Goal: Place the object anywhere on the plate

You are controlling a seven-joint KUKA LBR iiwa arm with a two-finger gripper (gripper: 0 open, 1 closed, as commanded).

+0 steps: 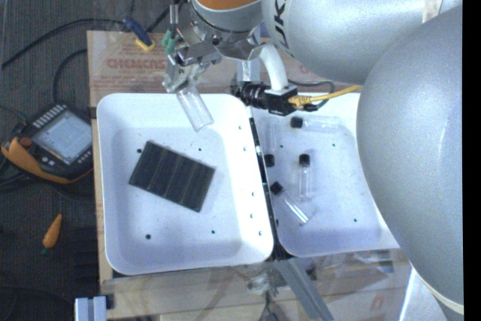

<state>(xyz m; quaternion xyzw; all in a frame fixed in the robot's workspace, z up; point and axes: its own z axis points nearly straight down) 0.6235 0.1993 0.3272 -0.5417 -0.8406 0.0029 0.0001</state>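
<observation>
Pinching a clear vial [195, 108] at its upper end: jaws [179, 79] pressed onto it, the tube hanging below them over the far part of the left bin [113, 237]. Tilted, long axis running from the jaws down and toward the right of the view. Below and slightly left of the vial, well apart from it, lies the dark ribbed plate [172, 176], flat on the bin floor, its long side slanting across the bin. Probably a carry in progress, so the coming move likely calls for travel toward the view's bottom, then a descent. Hard to judge: the vial's height above the bin floor. In the right bin [331, 240], more clear vials [304, 180] with black caps, faint against the white.
</observation>
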